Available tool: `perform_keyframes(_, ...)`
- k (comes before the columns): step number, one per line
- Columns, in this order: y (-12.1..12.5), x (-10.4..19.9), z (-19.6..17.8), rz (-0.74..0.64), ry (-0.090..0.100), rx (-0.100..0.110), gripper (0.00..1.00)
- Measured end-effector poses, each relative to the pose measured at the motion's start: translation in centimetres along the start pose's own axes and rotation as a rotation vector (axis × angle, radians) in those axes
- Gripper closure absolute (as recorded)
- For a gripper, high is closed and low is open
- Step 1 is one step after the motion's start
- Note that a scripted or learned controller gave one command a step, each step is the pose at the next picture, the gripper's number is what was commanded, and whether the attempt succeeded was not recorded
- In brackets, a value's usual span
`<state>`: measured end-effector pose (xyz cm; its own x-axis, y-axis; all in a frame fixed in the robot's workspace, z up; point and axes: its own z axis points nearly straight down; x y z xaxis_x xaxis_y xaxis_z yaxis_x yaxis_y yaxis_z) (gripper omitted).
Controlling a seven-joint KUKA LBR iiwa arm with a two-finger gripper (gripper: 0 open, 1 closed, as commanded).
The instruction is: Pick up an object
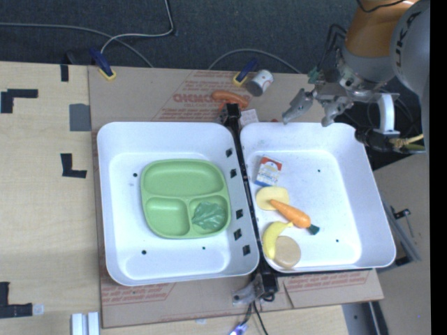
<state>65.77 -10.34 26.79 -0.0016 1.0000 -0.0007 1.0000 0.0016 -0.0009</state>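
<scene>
Round cookie (287, 251) hugs right bin's (363, 208) front rim.

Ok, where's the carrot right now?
The carrot lies in the right bin, toward its left side, across a yellow piece and above the banana.

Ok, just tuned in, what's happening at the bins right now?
The end effector hovers above the far rim of the right bin, its fingers open and holding nothing. In that bin, untouched, lie a carrot, a banana, a round biscuit-like piece and a small packet. The left bin holds a green divided plate.
</scene>
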Motion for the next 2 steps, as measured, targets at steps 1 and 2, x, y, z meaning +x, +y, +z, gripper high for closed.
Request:
perform_keyframes(1,-11.9,-0.4,13.5,0.001,0.002,0.006,0.0)
perform_keyframes(2,-12.8,-1.8,18.2,0.001,0.002,-0.002,0.0)
